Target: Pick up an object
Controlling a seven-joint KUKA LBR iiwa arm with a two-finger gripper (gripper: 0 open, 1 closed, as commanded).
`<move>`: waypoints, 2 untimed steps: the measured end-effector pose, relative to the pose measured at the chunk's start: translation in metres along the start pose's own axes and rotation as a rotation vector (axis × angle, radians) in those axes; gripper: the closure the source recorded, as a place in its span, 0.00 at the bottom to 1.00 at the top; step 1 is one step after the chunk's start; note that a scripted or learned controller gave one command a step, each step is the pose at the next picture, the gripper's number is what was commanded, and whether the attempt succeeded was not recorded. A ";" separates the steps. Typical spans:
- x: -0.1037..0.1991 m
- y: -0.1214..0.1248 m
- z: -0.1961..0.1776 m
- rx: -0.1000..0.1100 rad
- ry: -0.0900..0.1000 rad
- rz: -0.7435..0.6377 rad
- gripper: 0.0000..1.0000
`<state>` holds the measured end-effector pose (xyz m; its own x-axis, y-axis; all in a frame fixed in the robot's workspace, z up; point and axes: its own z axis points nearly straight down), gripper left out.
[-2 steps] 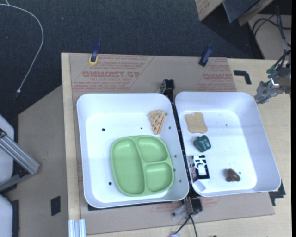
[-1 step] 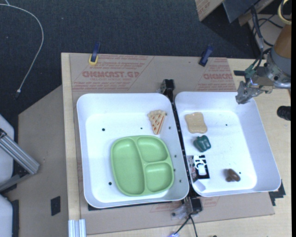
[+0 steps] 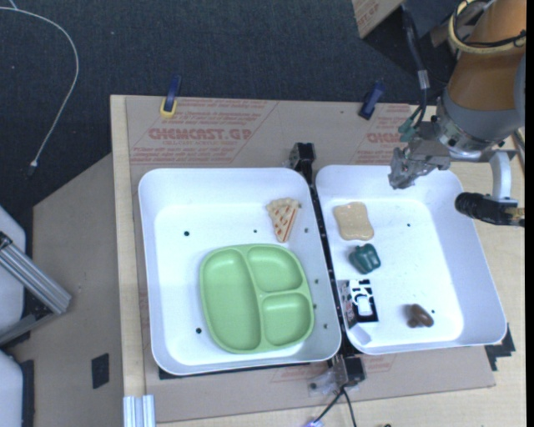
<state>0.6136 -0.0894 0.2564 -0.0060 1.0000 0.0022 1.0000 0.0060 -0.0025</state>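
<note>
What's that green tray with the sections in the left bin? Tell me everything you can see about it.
The green tray is a pale green divided plate, plastic by its look, with rounded corners and three compartments: one long, two smaller. Nothing lies in them. It lies flat, turned slightly askew, on the floor of the left bin, toward the near edge. The waffle-patterned wedge lies just beyond it, apart. The gripper hangs over the other bin.

Your arm's look
You see a grey arm [image 3: 476,108] with an orange band [image 3: 492,25], black cable, and metal gripper [image 3: 406,177]
</note>
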 end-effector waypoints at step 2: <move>0.105 0.009 0.031 0.002 0.000 0.001 1.00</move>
<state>0.6221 0.0159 0.2259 -0.0054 1.0000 0.0020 1.0000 0.0054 -0.0040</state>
